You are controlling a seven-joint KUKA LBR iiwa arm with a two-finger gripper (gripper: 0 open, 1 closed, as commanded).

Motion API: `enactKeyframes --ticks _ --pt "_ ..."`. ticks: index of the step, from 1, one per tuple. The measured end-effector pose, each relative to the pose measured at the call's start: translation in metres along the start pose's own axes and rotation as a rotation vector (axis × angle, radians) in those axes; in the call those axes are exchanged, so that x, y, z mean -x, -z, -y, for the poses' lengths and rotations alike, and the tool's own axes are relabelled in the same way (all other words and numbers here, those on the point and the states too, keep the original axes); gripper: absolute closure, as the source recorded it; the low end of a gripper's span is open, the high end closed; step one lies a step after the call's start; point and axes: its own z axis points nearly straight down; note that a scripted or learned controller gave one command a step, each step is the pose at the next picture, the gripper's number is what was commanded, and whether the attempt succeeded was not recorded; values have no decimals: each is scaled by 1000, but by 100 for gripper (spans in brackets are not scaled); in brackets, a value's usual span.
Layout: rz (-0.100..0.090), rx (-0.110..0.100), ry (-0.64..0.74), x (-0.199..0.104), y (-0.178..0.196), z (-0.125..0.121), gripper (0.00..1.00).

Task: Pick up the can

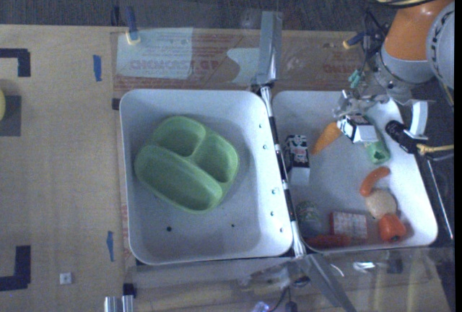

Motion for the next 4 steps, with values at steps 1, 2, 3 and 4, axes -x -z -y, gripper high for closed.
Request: enactKeyframes --ticks 1,2,3,4 --pt "-2 -5 -55 -54 -10 8 100" --pt "1 12 -208 -61 -18 -5 100" --pt "1 4 -190 -49 -16 -6 100" --pt "1 -1 -149 -12 -23 -1 100"
